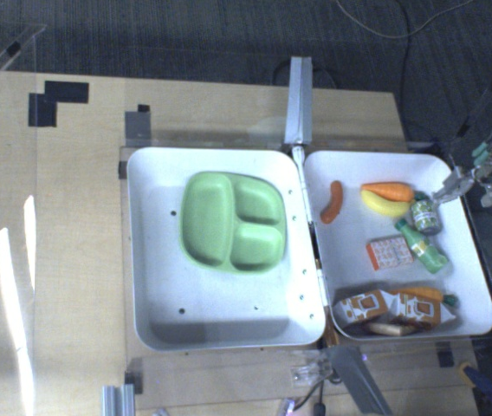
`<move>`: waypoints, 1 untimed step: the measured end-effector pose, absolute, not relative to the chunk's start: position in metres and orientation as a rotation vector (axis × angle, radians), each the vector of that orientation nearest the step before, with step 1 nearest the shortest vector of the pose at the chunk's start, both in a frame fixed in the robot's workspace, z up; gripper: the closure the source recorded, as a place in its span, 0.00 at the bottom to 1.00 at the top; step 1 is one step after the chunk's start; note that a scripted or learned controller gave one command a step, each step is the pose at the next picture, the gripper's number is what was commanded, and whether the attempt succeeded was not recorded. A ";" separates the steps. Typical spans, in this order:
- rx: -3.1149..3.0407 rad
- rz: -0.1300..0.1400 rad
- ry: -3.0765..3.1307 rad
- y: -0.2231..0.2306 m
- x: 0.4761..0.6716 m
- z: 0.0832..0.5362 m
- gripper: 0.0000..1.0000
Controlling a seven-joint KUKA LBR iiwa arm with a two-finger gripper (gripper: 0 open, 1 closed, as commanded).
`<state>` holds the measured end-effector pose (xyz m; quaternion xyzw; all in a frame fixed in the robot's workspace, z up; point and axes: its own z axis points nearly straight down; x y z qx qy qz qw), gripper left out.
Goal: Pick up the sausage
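The sausage (332, 202) is a short reddish-brown link lying near the left wall of the right bin (354, 167), slightly curved and pointing toward the back. Nothing touches it. My gripper (475, 180) hangs at the right bin's far right edge, well to the right of the sausage, above the rim near a small green-topped can (425, 216). Nothing shows held in it.
In the right bin lie a carrot (389, 190) on a yellow banana (381, 204), a green bottle (424, 248), a red box (389, 252) and a brown carton (390, 306). The left bin (146, 258) holds a green divided plate (233, 222). A metal post (299, 102) stands behind the bins.
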<state>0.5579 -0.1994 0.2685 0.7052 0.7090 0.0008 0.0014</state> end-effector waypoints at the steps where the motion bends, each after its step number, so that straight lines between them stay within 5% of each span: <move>1: 2.500 0.004 1.903 -0.120 0.621 0.131 0.00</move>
